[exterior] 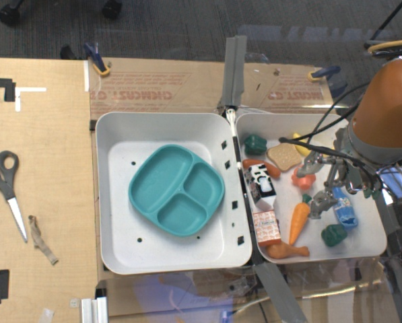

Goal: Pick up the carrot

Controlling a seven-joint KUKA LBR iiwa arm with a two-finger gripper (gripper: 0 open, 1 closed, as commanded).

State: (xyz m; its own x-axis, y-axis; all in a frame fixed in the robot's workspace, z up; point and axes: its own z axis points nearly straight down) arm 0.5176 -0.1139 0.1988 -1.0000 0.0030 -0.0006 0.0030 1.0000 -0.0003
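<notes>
Carrot point(298, 222) lay in the right bin point(376, 247), just left of and below the gripper point(322, 197), tip pointing down toward a chicken leg point(287, 250). You were at the approach step, nothing lifted. Next move, I'd judge: shift left, drop, straddle it. Cables and wrist clutter hid the jaws, so I couldn't tell you whether they were open.
</notes>
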